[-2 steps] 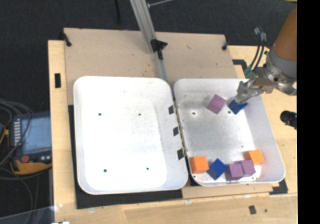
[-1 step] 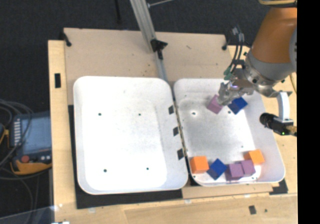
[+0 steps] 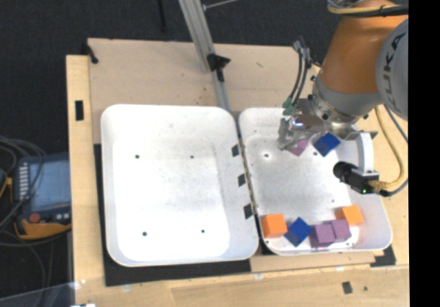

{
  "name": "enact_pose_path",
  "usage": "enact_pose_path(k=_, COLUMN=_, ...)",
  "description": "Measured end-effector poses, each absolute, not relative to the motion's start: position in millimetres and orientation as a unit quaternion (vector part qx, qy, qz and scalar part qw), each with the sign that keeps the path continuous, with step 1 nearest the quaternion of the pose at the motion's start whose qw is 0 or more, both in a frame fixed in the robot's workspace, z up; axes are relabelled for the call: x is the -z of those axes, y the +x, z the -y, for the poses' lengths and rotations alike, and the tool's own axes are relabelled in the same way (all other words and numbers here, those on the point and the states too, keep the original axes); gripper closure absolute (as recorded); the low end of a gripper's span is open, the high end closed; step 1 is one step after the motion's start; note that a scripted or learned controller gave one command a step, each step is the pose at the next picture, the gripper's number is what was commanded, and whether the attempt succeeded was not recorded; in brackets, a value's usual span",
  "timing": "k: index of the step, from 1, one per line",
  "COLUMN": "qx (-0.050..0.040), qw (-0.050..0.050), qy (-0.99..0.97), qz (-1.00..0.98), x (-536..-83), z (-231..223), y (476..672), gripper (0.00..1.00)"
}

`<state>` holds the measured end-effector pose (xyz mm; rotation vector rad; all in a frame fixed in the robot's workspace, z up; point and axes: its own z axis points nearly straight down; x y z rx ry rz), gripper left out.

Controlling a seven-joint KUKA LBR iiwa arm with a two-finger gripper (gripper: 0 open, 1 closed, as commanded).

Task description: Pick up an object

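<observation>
My gripper [image 3: 293, 135] hangs over the far part of the right bin [image 3: 302, 182], under the grey and orange arm. A small purple block [image 3: 298, 148] shows just below the gripper's tip, partly hidden by it. Whether it is held or lies on the bin floor is unclear. A blue block [image 3: 327, 143] sits right beside the gripper on its right. Along the bin's near edge lie an orange block [image 3: 274, 224], a blue block [image 3: 298, 231], two purple blocks [image 3: 323, 235] side by side, and another orange block [image 3: 353, 214].
The left bin [image 3: 168, 182] stands next to the right one, separated by a narrow divider. A slanted metal rail [image 3: 199, 31] rises behind the bins. A black cable fitting [image 3: 352, 176] hangs by the arm over the right bin's right side.
</observation>
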<state>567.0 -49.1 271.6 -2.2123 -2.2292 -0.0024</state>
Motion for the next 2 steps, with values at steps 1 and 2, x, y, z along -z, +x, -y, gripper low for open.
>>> enact_pose_path(k=1, qx=0.0001, qw=0.0, qy=-0.705, qz=0.709, x=-262.6, z=5.3, y=562.4, gripper=1.0)
enact_pose_path(k=2, qx=0.0003, qw=0.001, qy=-0.704, qz=0.71, x=-264.9, z=-49.8, y=546.4, gripper=1.0)
